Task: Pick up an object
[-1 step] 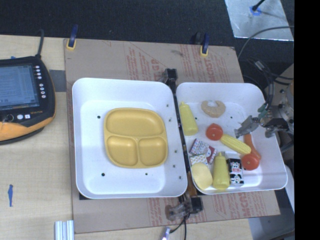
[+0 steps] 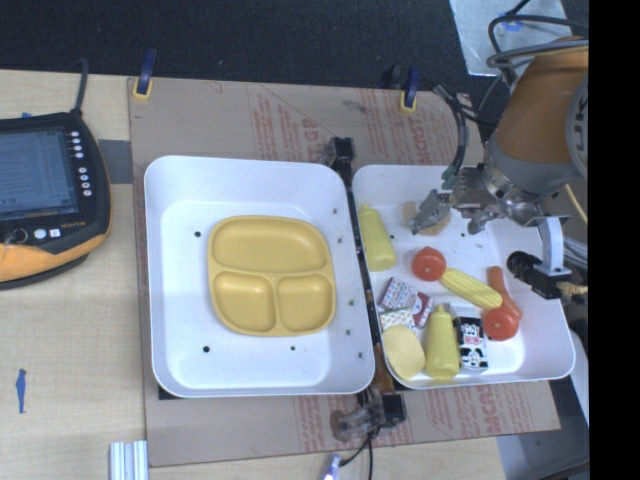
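Two shallow white plastic bins [image 2: 170, 268], smooth, slightly glossy. Yellow divided plastic tray [image 2: 270, 273], matt. Brown cardboard sheet [image 2: 250, 118] beneath, dull. Red toy tomato [image 2: 429, 263], shiny plastic.

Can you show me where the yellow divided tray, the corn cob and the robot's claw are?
yellow divided tray [image 2: 270, 243]: camera view, floor of its big upper compartment.
corn cob [image 2: 470, 288]: camera view, middle of the cob.
claw [image 2: 452, 220]: camera view, midway between its two fingertips.

A pale wooden bench [image 2: 60, 348] fills the lower frame; brown cardboard [image 2: 260, 118] covers its centre, with dark carpet [image 2: 250, 13] along the top.
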`<move>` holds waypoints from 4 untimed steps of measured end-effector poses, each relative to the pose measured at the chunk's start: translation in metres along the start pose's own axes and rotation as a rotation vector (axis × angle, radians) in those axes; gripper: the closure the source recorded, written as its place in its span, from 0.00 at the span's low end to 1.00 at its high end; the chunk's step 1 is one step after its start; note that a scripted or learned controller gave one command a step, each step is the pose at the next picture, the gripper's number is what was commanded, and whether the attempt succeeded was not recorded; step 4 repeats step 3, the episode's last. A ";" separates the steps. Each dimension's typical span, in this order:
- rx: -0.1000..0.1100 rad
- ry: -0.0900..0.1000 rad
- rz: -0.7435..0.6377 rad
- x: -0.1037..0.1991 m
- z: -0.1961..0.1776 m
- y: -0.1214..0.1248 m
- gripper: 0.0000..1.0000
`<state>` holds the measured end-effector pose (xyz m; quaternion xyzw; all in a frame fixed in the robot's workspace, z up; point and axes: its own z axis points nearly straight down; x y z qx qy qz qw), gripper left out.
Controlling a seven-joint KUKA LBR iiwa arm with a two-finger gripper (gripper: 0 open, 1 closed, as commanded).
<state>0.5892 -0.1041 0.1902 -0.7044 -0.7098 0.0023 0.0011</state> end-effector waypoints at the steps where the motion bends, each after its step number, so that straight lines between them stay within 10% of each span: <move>1: 0.001 0.000 0.002 -0.008 0.099 -0.029 0.00; 2: 0.002 -0.001 -0.003 -0.009 0.089 -0.029 1.00; 3: -0.003 0.003 0.003 0.041 -0.002 0.008 1.00; 4: -0.003 0.003 0.003 0.041 -0.002 0.008 1.00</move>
